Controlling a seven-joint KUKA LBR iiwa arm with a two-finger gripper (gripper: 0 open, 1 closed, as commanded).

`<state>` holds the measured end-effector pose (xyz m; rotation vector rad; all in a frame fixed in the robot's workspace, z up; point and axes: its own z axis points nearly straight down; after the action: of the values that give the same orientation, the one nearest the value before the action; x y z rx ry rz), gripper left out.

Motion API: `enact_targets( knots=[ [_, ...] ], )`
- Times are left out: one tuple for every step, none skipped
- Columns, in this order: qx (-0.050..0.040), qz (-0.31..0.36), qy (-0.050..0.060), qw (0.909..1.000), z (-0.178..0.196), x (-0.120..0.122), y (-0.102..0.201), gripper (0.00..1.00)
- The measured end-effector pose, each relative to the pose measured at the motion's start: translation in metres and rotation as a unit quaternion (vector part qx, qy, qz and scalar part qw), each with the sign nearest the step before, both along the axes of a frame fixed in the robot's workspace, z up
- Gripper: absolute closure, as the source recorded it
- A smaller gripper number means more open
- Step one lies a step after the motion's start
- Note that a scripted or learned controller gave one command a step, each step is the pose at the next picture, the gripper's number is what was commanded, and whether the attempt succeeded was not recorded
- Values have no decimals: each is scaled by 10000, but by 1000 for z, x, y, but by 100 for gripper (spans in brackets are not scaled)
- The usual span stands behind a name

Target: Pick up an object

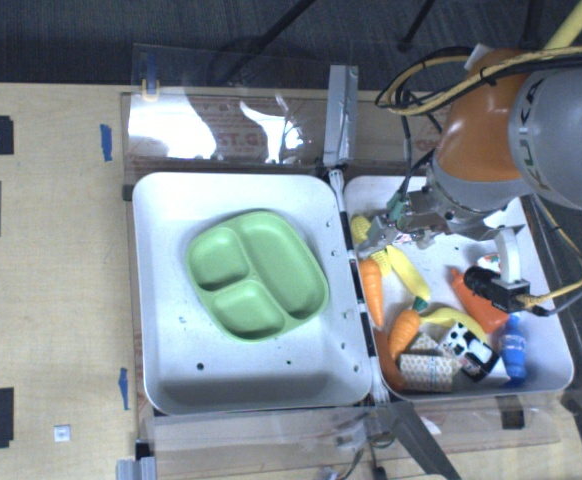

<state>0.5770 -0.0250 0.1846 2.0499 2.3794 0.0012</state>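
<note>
From the camera view, the gripper (403,218) was seen lowered over the far left corner of the right bin (551,368), above the yellow toy (363,231); nothing had been lifted. How the jaws stood could not be told. No writing could be read anywhere.

toy carrots (372,286), banana (408,272), blue bottle (513,355) jumbled in the right bin (556,363).
</note>
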Motion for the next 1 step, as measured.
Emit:
enact_targets(
  knots=[
    [2, 299, 13, 9996, 0, -60, -49, 0]
  ],
)
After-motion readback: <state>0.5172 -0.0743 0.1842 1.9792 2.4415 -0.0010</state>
